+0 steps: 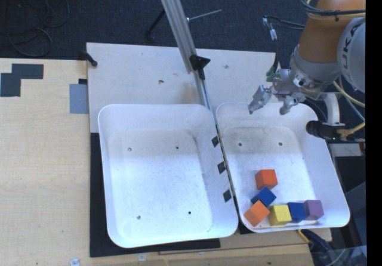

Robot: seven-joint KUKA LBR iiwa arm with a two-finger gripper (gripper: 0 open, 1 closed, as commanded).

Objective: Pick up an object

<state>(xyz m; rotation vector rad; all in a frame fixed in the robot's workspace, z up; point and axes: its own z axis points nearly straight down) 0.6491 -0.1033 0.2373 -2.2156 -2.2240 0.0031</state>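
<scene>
arm: the grey arm (334, 26) with its orange band enters from the right and hangs over the far edge of the right bin.
jaws: the gripper (271, 104) sits above the far rim of the right bin (334, 181); its two fingers stand apart with nothing between them.
blocks: six blocks cluster in the near part of the right bin, well apart from the gripper.
orange cube (266, 178): farthest of the cluster, just beyond the blue cube (263, 197).
second orange block (256, 213): nearest the left wall of the right bin, touching the blue cube.
near row: yellow cube (279, 215), second blue block (296, 211) and purple cube (314, 209) sit side by side along the near wall.
left bin (119, 139): lies beside the right bin, their rims touching.
bench (137, 74): pale, carrying both bins; a slanted metal rail (179, 26) rises from its far side.
</scene>
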